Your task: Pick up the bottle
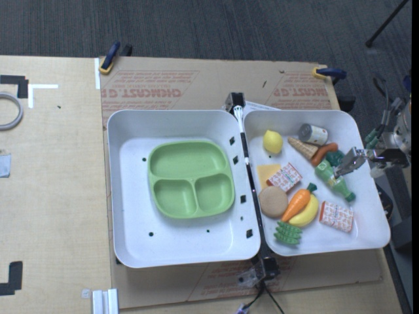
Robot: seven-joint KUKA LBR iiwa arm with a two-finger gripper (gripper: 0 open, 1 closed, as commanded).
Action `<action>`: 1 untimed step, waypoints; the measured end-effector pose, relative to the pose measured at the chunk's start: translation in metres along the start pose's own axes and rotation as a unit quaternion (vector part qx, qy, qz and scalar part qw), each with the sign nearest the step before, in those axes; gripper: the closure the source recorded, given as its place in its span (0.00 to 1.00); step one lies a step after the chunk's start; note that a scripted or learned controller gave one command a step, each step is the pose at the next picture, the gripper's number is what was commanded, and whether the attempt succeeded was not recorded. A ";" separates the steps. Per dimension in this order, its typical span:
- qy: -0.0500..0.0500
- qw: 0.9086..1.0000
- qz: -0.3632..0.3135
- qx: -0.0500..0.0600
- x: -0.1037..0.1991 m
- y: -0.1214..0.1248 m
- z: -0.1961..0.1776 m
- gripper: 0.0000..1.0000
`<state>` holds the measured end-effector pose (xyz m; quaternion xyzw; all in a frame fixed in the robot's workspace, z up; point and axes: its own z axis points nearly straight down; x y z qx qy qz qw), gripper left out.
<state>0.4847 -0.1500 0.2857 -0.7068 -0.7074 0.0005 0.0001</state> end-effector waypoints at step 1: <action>0.000 1.000 0.000 0.000 0.000 0.000 -0.009 1.00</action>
